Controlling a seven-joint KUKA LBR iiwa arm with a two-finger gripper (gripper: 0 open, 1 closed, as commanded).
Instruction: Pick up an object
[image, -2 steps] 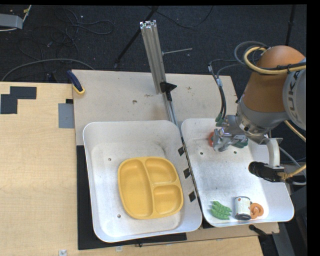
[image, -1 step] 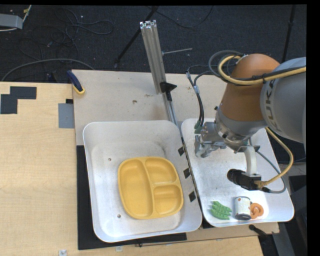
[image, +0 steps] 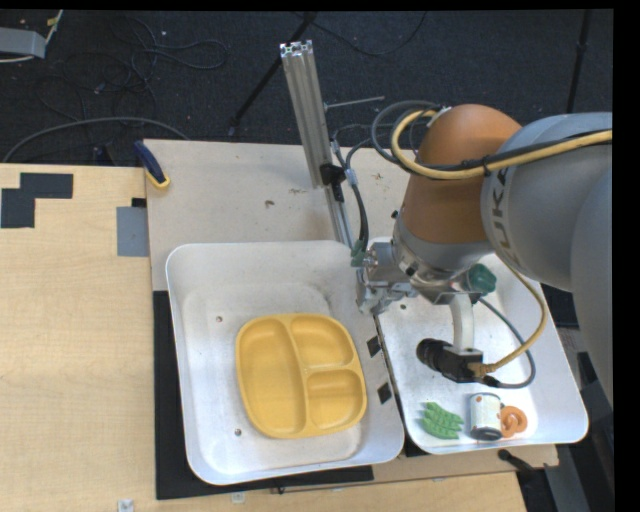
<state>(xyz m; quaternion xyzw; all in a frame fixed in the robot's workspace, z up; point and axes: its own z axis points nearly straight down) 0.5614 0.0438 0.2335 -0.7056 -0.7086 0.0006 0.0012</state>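
Looking down at a slant on a pale desk (image: 240, 190) carrying two shallow white bins side by side: left bin (image: 200, 290), right bin (image: 555, 400). In from the right with the grey, orange-banded robot arm (image: 560, 200), bent low over the far half of the right bin. Below the wrist, the metal claw (image: 385, 290), hanging by the inner wall between the two bins; no telling whether released or clenched. Lying flat near the middle of the left bin, a yellow plastic plate with three compartments (image: 300, 375). Lined up at the near end of the right bin, just beside one another: a green leafy plastic toy (image: 440, 420), a small white-and-silver cylinder (image: 485, 415), an orange ring-shaped piece (image: 513, 422). Close beside the wrist, a small teal piece (image: 484, 279), partly hidden, shape unclear.
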